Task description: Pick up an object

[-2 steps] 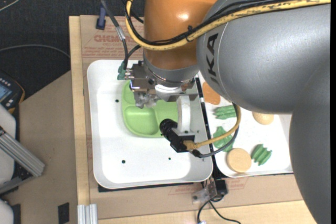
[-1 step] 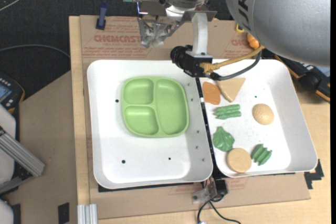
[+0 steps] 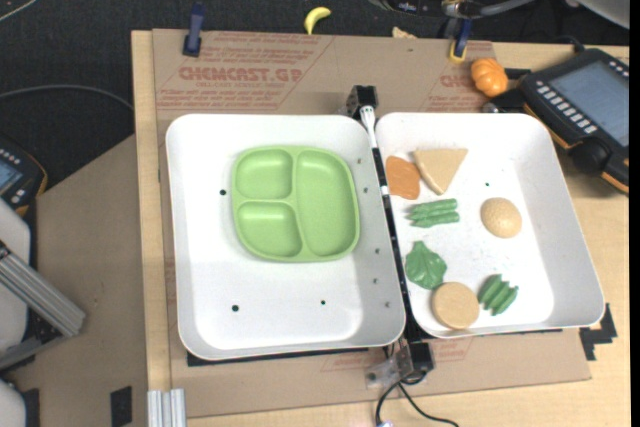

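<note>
Bun (image 3: pixel 501 217) (tan, round, smooth).

Red print on the brown board (image 3: pixel 250 65), upper centre of the frame, reads roughly "CHEMCAST GP"; its smaller lines are illegible.

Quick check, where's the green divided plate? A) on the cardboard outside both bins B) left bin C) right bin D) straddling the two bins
B: the plate lies flat inside the left bin, apart from the food pieces, which are all in the right bin.
</note>
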`<action>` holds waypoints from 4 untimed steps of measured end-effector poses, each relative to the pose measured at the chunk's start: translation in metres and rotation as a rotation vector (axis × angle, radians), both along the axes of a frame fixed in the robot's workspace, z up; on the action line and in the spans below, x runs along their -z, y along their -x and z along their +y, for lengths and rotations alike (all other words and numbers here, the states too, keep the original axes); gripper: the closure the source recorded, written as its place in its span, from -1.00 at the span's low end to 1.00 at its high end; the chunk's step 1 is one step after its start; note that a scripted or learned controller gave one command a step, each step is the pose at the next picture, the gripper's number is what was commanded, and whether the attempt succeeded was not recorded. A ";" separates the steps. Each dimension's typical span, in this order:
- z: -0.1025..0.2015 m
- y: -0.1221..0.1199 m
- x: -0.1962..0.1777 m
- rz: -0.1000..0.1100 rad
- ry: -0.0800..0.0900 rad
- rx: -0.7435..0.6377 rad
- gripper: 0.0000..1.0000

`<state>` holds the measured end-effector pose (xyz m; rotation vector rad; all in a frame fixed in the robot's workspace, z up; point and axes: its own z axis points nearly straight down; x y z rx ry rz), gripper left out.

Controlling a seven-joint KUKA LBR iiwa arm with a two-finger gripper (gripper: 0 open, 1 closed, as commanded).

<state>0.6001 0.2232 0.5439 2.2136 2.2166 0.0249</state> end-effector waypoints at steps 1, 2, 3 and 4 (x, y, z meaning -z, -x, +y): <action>0.002 0.091 0.066 0.027 0.007 -0.003 1.00; 0.001 0.006 0.005 0.006 0.003 0.004 1.00; 0.002 0.009 -0.003 0.012 0.003 0.000 1.00; 0.002 0.126 0.009 0.025 0.005 -0.005 1.00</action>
